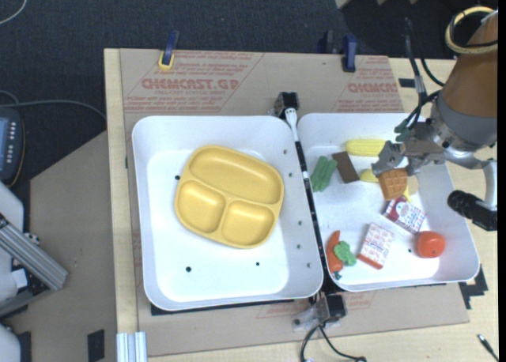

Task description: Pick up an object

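Table (237,76) with two white bins, toy food gathered in the right bin (466,262).
Gripper (393,164) hovers over waffle (394,183) for picking; jaws' state unclear.

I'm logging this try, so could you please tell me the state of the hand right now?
Hand: low in the right bin, just above the waffle; open or closed cannot be told.

Colours across the two white bins (150,194).
Yellow divided plate (228,196); yellow corn (365,147), green leaf (322,172), brown block (345,167), orange waffle (394,184), red tomato (428,245), red-and-white cartons (377,244).
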`<state>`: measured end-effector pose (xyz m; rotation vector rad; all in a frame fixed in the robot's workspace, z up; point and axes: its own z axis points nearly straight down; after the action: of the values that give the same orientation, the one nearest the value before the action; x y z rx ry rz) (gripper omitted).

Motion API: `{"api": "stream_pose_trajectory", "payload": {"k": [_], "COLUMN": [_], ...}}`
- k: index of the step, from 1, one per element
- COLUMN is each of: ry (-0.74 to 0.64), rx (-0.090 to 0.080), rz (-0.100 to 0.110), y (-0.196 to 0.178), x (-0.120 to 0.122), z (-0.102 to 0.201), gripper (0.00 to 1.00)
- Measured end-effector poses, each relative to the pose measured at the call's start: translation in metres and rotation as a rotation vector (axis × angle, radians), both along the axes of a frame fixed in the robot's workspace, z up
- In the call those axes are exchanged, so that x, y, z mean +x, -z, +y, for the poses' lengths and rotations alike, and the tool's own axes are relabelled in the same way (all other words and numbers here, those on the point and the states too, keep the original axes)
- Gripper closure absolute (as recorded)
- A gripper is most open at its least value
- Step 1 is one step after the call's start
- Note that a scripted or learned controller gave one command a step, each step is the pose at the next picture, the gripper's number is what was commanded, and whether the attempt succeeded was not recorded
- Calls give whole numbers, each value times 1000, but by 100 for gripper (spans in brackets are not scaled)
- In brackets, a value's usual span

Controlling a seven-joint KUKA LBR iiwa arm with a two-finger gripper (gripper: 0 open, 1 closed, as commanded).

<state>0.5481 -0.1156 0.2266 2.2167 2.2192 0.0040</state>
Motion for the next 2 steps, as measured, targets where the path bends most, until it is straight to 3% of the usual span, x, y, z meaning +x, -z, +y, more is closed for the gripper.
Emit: {"api": "stream_pose_trajectory", "payload": {"k": [1,2], "ry": [-4,-1], "rx": [2,0], "rz": [1,0], "y": [4,-8], "x": [44,69], "z": [32,29], "gripper": [100,100]}}
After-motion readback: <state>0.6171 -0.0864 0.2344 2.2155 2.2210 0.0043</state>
